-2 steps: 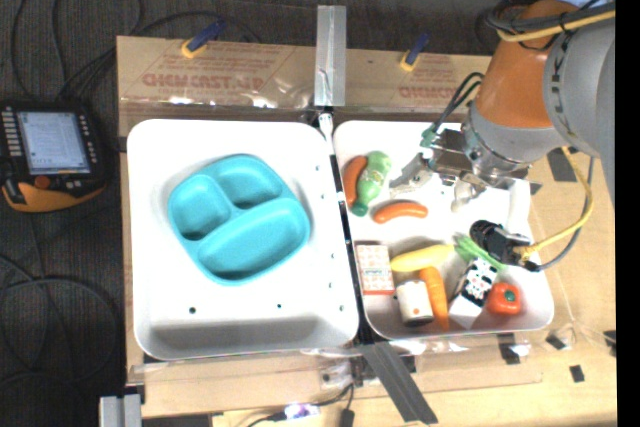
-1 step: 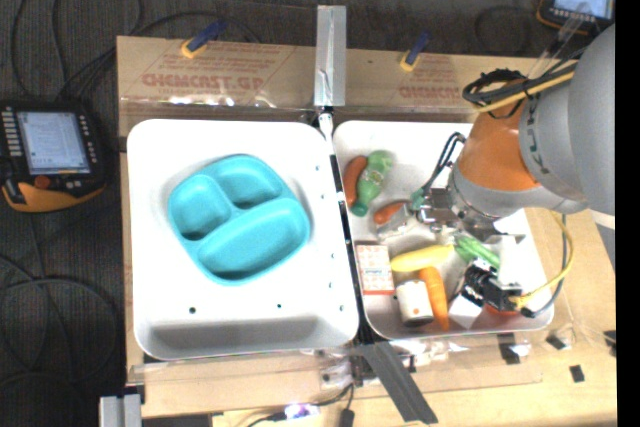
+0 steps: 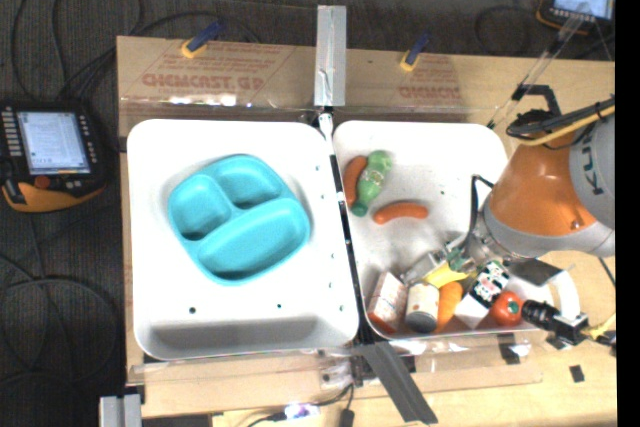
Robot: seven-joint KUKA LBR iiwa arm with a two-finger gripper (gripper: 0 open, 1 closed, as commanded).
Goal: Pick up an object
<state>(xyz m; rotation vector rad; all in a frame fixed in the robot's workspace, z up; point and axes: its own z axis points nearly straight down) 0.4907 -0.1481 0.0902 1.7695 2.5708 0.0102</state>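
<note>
Several small toys crowd the near corner of the right bin (image 3: 500, 150), where my gripper (image 3: 462, 260) hangs, jaw state beyond telling, above the carrot (image 3: 449, 302), which I judge light, stiff, slick, best pinched mid-body.

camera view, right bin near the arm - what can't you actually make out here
- Gripper: the orange wrist band covers it from above, so finger state is unreadable.
- Pile in the right bin's lower corner: items overlap, too small to identify.
- Arm: cut off by the right edge.
</note>
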